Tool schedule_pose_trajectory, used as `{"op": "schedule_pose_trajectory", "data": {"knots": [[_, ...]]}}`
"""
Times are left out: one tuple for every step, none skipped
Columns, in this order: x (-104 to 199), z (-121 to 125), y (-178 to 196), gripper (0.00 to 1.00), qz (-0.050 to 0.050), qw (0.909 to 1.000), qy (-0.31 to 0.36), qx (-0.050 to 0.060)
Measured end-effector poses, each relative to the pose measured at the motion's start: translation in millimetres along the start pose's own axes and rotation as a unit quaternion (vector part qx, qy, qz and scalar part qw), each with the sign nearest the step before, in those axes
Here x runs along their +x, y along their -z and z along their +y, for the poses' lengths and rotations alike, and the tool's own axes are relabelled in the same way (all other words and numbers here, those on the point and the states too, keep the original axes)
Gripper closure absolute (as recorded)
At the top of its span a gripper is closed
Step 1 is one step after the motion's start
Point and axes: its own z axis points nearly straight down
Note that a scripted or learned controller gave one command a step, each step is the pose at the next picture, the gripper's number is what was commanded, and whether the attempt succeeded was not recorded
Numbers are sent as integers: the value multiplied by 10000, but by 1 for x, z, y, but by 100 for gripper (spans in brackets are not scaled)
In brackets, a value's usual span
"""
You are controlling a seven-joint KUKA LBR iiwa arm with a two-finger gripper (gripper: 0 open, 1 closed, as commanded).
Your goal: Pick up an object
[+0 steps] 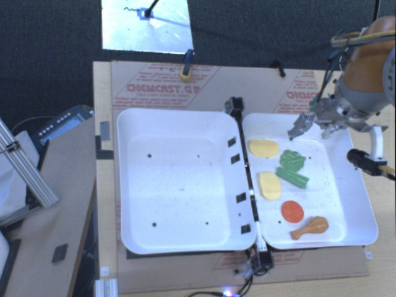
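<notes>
Hovering tool (301, 127) (near right bin's (356, 193) far edge)

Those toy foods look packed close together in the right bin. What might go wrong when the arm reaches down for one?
The green vegetable and the lower yellow piece lie almost touching, so the tool might bump one while going for the other. The red tomato looks round and could roll away. The drumstick lies near the right bin's front wall, leaving little room.
</notes>
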Motion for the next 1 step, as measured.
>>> {"op": "schedule_pose_trajectory", "data": {"knots": [[15,-66,-115,0,-1,10000,5,-8]]}}
